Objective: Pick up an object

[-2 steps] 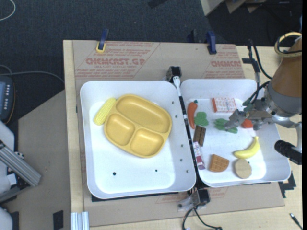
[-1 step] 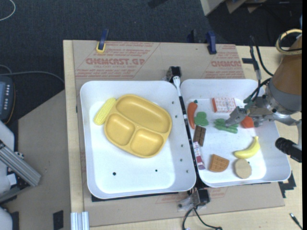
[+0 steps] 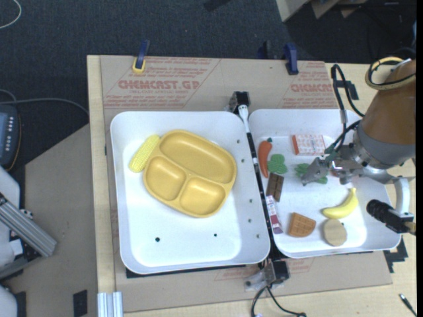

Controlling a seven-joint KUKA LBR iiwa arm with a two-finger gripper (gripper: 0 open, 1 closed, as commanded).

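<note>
My gripper [image 3: 322, 170] hangs low over the middle of the right bin [image 3: 291, 121], right at a green toy [image 3: 308, 172] that lies partly under it. Close by in the same bin are a red-and-white box [image 3: 308, 144] behind it, a yellow banana [image 3: 342, 205] in front of it, and a carrot [image 3: 264, 157] with a green leafy piece [image 3: 277, 164] to its left. A waffle [image 3: 301, 225] and a round tan piece [image 3: 335, 232] lie near the bin's front edge. I see nothing lifted off the bin floor.
The left bin [image 3: 185, 249] holds a yellow divided plate [image 3: 190, 172] and a corn cob [image 3: 144, 152] beside it. A brown bar [image 3: 275, 187] and a pink bar [image 3: 273, 218] lie along the right bin's left wall. The arm's grey body [image 3: 390, 124] covers the right bin's far-right side.
</note>
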